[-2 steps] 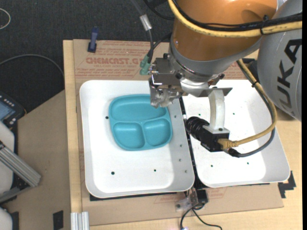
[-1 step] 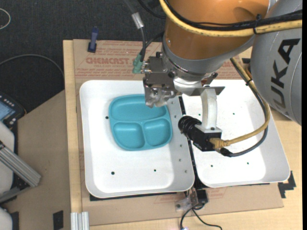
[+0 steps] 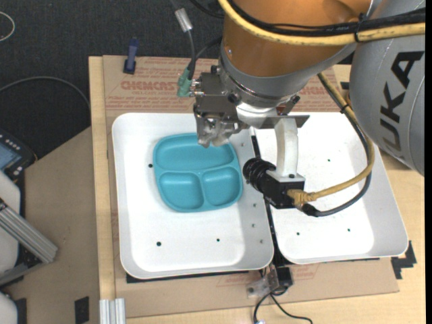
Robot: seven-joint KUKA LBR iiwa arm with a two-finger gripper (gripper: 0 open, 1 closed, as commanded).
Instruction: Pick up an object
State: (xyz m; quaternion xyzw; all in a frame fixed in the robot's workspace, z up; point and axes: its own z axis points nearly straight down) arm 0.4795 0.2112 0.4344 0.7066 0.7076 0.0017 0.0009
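Currently your gripper (image 3: 214, 135) hangs over the blue divided tray's (image 3: 197, 173) far rim, likely seeking an edge pinch; finger spread: cannot tell.

My orange band (image 3: 297, 19) shines glossy. The teal tray (image 3: 196, 174) looks like smooth matt plastic, the white bins (image 3: 135, 201) smooth plastic, on a bench (image 3: 108, 100) of bare wood.

A divided plate (image 3: 197, 174) lies in the left bin (image 3: 135, 221), toward its far right part. The gripper (image 3: 213, 138) sits over the plate's far right edge. The right bin (image 3: 351, 241) adjoins on the right.
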